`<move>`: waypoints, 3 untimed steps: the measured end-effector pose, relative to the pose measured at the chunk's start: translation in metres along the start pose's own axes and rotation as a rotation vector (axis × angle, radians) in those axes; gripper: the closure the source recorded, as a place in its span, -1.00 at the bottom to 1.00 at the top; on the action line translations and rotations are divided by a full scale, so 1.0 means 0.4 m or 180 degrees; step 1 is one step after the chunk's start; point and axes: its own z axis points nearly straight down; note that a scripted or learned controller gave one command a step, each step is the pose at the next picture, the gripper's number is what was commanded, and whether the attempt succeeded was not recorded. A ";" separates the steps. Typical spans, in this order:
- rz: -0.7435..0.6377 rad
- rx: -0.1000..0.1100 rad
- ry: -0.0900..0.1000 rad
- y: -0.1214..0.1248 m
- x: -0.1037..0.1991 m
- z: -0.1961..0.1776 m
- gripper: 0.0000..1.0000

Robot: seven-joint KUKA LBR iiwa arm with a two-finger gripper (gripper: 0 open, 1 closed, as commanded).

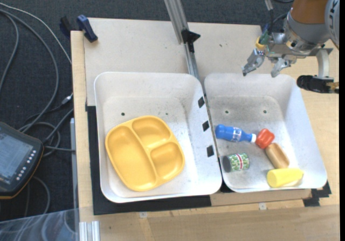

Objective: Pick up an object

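The gripper (264,66) is held spread and empty above the right white bin's (302,106) far rim, presumably staged; the blue plastic bottle (234,133) lies below it.

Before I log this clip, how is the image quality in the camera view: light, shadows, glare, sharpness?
Camera view: light is even and soft, with faint shadows beside the yellow plate and the blue bottle; no strong glare on the white bins; the bin contents look reasonably sharp, while the gripper at the top right is slightly soft; a pale blur smears the bottom left corner.
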 end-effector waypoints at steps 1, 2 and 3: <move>0.0000 0.0001 -0.0001 0.000 0.000 0.000 -1.00; 0.0009 0.0018 0.0002 -0.015 -0.020 0.138 -1.00; 0.0003 0.0019 0.0003 0.003 -0.020 0.286 -1.00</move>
